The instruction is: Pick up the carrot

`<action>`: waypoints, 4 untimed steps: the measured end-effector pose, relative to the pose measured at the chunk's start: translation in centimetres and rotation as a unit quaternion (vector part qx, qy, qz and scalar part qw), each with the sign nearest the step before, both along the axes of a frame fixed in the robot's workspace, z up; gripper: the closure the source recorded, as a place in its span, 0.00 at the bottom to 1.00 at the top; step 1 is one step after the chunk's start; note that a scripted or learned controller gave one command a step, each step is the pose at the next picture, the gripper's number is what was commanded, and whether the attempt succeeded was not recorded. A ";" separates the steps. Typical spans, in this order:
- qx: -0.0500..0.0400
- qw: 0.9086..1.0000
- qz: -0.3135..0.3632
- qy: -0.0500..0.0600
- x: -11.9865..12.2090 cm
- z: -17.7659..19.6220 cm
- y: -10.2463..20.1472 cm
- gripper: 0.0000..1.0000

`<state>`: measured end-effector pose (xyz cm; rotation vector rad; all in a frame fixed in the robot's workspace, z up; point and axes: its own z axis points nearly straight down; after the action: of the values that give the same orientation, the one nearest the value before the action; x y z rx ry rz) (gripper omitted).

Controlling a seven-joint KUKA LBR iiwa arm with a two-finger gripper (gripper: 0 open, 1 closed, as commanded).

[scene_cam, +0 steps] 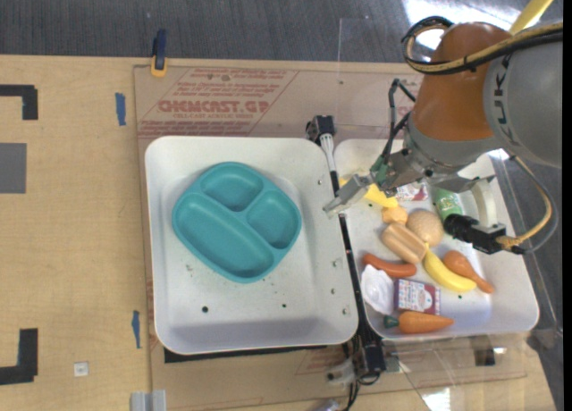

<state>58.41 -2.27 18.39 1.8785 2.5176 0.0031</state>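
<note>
An orange carrot (425,321) with a dark stub at its left end lies along the front edge of the right bin (518,306). A second orange, tapered piece (467,270) lies by the banana (447,273) further right. My gripper (350,193) hangs low over the right bin's back left corner, near the wall between the two bins. It is well apart from both orange pieces, which sit toward the front. Nothing from the bin shows in it.
The right bin also holds a yellow piece (382,197), a bread roll (403,242), a tan egg-like ball (427,225), a red pepper (390,265), a white packet (378,292), a red-white box (414,296) and a green bottle (448,205). A teal divided plate (236,221) lies in the left bin (179,311).
</note>
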 end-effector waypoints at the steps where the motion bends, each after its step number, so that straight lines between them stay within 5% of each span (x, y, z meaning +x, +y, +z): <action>1: -0.001 0.990 -0.142 0.006 -2.4 -1.3 -7.7 0.00; 2: -0.001 0.990 -0.143 0.002 -3.1 -10.2 -7.4 0.00; 3: -0.008 0.990 -0.144 -0.002 -2.8 -8.9 -8.0 1.00; 4: 0.001 0.991 -0.136 0.000 -3.5 0.1 5.0 1.00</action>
<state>54.94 2.76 18.49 2.2051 2.2387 0.0071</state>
